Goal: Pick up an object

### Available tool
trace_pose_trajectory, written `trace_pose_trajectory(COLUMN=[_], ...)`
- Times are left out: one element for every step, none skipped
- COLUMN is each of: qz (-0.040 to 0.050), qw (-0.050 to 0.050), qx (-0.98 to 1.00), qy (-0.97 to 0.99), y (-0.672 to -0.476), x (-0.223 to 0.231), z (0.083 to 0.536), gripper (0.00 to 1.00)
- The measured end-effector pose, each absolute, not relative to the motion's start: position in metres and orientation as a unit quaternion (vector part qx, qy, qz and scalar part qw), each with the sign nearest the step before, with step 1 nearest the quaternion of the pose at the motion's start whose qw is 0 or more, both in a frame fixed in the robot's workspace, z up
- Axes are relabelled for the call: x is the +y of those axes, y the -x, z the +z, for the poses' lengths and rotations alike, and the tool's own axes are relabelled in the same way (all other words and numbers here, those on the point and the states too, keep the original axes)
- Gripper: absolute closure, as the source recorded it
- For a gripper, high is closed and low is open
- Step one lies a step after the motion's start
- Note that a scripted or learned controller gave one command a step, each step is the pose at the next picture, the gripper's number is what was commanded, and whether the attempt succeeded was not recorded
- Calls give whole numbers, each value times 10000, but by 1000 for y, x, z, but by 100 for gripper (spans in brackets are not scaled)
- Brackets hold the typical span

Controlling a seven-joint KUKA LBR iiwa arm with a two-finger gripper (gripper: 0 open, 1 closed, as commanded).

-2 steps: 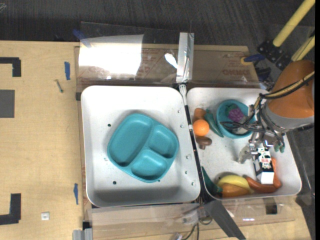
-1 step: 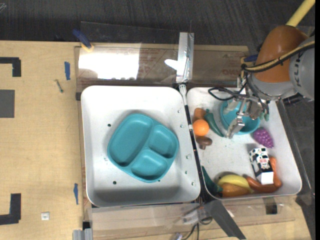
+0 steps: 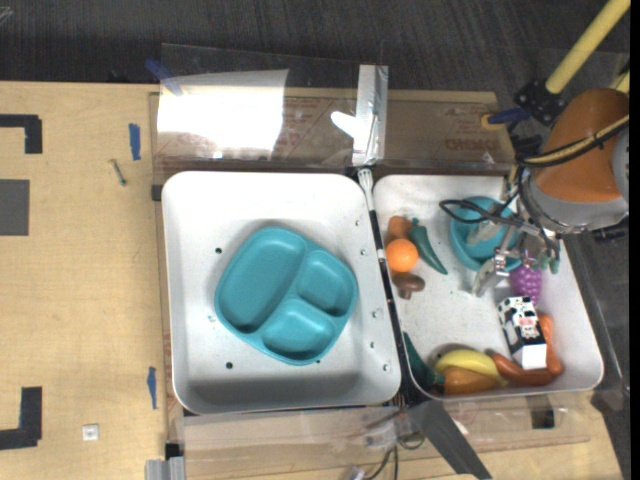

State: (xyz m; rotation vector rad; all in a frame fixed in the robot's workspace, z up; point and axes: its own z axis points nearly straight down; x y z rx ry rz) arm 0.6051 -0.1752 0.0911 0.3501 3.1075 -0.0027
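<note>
White bins sit side by side on the bench [image 3: 70, 268]. At the nine o'clock side, the left bin [image 3: 190, 218] carries a teal divided tray [image 3: 287, 293], tilted at its middle. At the three o'clock side, the right bin [image 3: 580, 358] holds the small things.

Grey with an orange band, the arm [image 3: 585, 163] enters at the two o'clock corner, and its gripper [image 3: 500, 268] hangs over the right bin's upper half; its metal fingers [image 3: 485, 276] stand slightly apart with nothing between them.

A teal bowl [image 3: 470, 240] lies at twelve o'clock in that bin, partly under the gripper. A banana [image 3: 465, 360] lies at six o'clock, touching a brown piece [image 3: 462, 379] below it. At nine o'clock an orange [image 3: 402, 256] rests against the wall, a green pepper [image 3: 428, 248] just beside it and a brown mushroom-like piece [image 3: 408, 283] below. Purple grapes [image 3: 525, 284] lie just beside the fingertips at three o'clock. A cow-patterned carton [image 3: 522, 320] stands toward five o'clock, touching a white block [image 3: 533, 356].
</note>
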Motion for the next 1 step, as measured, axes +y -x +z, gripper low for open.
trace_pose_trajectory(qz=[17], qw=[72], qx=[9929], qy=[-1185], y=[-607], x=[-88], z=[91], gripper=[0])
